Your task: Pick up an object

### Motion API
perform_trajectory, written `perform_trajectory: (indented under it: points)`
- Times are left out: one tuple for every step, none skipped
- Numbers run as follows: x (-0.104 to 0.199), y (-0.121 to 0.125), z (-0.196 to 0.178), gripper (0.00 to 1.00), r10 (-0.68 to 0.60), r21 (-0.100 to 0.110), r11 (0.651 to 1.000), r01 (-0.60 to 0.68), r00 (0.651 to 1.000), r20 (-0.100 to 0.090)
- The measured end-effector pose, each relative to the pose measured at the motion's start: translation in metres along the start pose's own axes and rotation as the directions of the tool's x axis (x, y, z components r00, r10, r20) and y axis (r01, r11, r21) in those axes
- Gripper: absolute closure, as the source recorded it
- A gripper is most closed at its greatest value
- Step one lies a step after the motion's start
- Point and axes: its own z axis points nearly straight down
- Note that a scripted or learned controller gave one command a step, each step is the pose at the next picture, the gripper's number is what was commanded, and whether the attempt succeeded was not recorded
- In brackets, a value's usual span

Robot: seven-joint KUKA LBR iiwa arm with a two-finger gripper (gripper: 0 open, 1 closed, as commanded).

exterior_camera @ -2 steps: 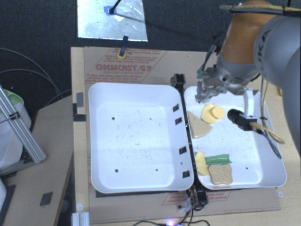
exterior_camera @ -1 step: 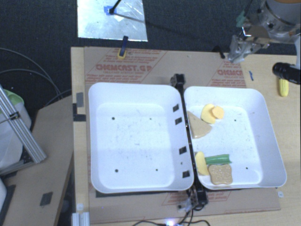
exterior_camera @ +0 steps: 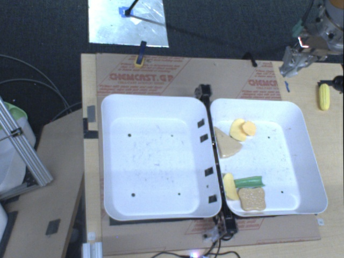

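Hovering past the right bin's (exterior_camera: 301, 117) far corner, the tool (exterior_camera: 294, 63).

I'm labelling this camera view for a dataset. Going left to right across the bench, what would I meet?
Left bin → triangular beige piece → yellow round pieces → right bin → end effector → yellow corn-like piece.

Just below and right of the gripper (exterior_camera: 297, 59): a small yellow corn-like piece (exterior_camera: 323, 97) lying on the bench. Lower left of the gripper: right white bin (exterior_camera: 282, 147), then left white bin (exterior_camera: 156, 144) beyond, black clips (exterior_camera: 205, 138) along the shared edge. Far left at gripper height: blue-and-yellow clamp (exterior_camera: 141, 54) touching a shiny metal sheet (exterior_camera: 107, 20). Farthest left, lower down: slanted aluminium rail (exterior_camera: 24, 149).
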Motion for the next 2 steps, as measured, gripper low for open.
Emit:
perform_trajectory:
  points:
    - [-0.076,0.024,-0.056,1.0,0.0,-0.007,1.0,0.0,1.0,0.004]
    - [-0.014,0.036,0.035,1.0,-0.013,0.007,1.0,0.013,1.0,-0.006]
